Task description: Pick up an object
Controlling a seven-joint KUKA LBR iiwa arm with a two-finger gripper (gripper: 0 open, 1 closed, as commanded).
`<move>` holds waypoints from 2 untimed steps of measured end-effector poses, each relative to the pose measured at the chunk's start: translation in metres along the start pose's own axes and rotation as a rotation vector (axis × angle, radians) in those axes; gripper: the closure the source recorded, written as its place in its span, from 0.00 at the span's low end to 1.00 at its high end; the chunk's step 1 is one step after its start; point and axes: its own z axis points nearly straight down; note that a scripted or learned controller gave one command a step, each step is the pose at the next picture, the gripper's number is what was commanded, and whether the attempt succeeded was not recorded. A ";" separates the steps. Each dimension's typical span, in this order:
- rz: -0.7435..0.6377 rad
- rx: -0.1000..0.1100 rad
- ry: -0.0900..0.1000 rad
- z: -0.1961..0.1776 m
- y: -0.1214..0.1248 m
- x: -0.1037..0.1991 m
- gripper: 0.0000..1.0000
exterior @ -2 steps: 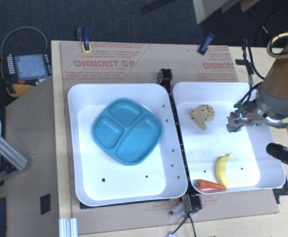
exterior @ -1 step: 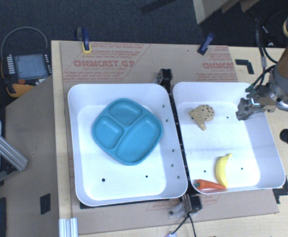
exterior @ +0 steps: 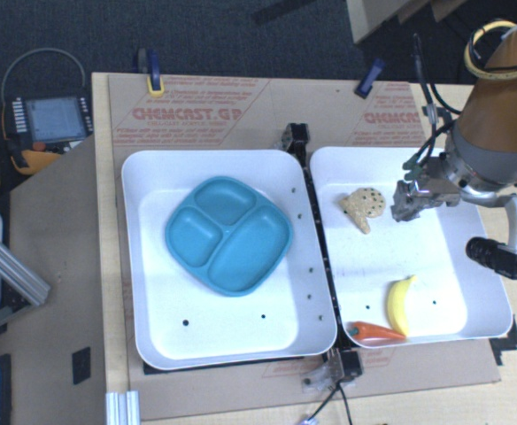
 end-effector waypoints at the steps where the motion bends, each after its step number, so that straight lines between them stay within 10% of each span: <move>1: -0.002 0.002 0.001 0.014 -0.006 0.058 1.00; 2: 0.000 -0.003 -0.001 0.008 -0.009 0.112 1.00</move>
